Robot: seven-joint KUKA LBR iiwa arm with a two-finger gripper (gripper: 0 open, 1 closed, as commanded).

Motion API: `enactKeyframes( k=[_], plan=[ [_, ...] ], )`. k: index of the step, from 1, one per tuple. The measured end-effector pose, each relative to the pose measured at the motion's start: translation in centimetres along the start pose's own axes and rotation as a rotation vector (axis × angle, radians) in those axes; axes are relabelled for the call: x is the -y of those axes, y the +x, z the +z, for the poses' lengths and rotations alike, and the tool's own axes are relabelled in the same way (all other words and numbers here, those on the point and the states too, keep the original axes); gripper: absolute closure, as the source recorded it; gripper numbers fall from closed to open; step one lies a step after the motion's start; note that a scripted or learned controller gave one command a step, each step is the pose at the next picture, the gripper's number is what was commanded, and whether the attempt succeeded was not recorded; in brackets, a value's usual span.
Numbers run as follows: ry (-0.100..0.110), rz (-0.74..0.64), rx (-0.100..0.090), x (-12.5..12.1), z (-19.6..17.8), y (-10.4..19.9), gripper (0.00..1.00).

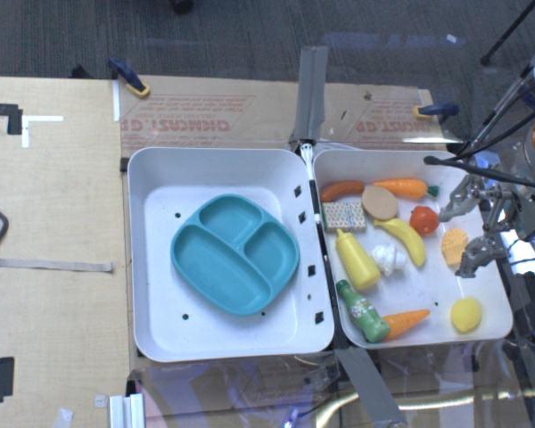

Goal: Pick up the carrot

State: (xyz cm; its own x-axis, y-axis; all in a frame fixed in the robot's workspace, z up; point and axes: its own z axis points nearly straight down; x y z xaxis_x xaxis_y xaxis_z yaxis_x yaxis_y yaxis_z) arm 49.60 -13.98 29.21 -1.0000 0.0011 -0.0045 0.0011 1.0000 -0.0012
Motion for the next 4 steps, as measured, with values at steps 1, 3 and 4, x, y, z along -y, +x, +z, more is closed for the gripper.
enactKeyframes(
  k=[1,3,4],
  plan=[
    [0.000,-0.087,-0.001,3.4,9.7,1.7,0.00],
    [-0.001,-0.350,0.000,-1.8,19.9,0.8,0.00],
    [-0.001,-0.384,-0.001,-4.2,20.0,0.2,0.00]
  ],
)
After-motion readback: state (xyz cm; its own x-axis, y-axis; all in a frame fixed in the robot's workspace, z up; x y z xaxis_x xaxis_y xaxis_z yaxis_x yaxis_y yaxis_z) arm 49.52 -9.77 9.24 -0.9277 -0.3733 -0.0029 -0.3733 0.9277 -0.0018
